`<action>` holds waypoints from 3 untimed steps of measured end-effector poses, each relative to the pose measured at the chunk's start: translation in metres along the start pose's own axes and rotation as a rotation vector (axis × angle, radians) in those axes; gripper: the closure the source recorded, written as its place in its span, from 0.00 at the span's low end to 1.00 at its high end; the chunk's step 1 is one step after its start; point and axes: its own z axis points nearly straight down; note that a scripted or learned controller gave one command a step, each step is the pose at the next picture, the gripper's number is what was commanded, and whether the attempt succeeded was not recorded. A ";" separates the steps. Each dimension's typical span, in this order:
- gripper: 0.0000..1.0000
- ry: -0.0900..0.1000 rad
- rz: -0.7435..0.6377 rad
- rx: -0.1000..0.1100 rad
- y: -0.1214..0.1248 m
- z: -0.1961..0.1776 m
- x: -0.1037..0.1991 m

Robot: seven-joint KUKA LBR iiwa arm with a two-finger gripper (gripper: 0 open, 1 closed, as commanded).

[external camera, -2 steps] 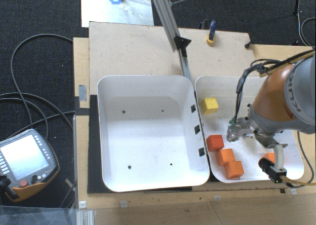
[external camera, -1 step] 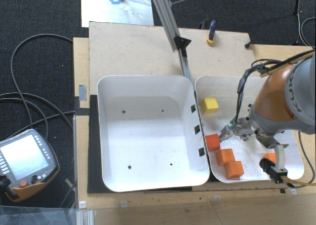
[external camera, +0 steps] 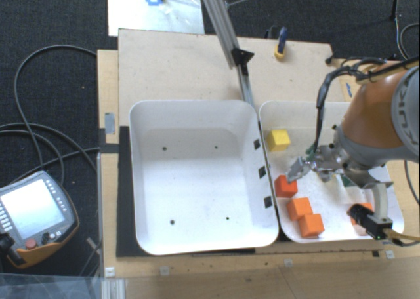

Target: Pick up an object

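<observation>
stage: reaching | my end effector over the right bin, just above an orange block | grip: cannot tell | lift: not done

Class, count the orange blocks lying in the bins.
3, all in the right bin: one orange block by the divider, another below it, a third lowest. The arm may hide more.
</observation>
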 end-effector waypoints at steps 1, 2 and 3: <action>0.00 -0.005 0.010 0.007 0.025 0.037 -0.056; 0.00 -0.006 0.014 0.006 0.013 0.027 -0.141; 1.00 -0.004 0.001 0.003 0.015 0.016 -0.135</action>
